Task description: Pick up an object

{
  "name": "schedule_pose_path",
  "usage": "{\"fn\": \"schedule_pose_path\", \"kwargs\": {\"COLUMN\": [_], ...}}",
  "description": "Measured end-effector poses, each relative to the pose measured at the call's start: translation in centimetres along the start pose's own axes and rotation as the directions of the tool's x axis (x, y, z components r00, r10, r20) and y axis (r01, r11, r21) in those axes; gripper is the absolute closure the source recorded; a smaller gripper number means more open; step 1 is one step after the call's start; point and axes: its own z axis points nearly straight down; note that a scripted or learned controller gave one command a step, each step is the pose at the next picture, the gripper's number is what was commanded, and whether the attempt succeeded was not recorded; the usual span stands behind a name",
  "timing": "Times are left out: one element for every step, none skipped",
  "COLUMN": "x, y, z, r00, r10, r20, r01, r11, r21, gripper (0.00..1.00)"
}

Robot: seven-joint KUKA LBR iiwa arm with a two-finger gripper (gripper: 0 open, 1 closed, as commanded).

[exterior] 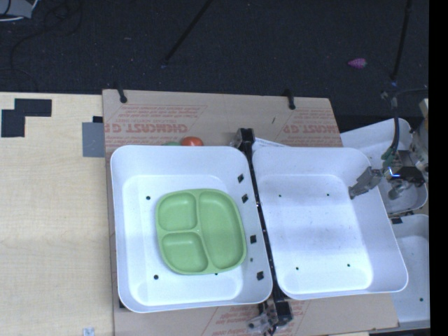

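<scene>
Grey metal pincer (367,181), dark cables behind

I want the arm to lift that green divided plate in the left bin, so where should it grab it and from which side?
Probably the raised outer rim of the green divided plate, from above, one finger inside a compartment and one outside. It lies flat on the left bin floor, so no side gives an edge to slip under. The gripper sits at the right bin's far edge.

Two shallow white bins sit side by side on a brown cardboard sheet (210,117) printed with red lettering — the left bin (129,187) touching the right bin (378,257) along a black hinge strip (255,208). A small red ball (192,142) lies on the cardboard just beyond the left bin's far edge — pale wooden bench (49,222) at left
</scene>
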Motion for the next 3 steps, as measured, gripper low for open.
{"fn": "schedule_pose_path", "kwargs": {"x": [0.0,0.5,0.3], "y": [0.2,0.4,0.4], "z": [-0.7,5.7,12.1], "r00": [1.0,1.0,1.0], "r10": [-0.003,-0.002,-0.002], "r20": [0.002,0.001,0.001], "r01": [0.003,0.002,0.002], "r11": [1.0,1.0,1.0], "r21": [-0.011,-0.006,-0.006], "gripper": [0.0,0.0,0.0]}}
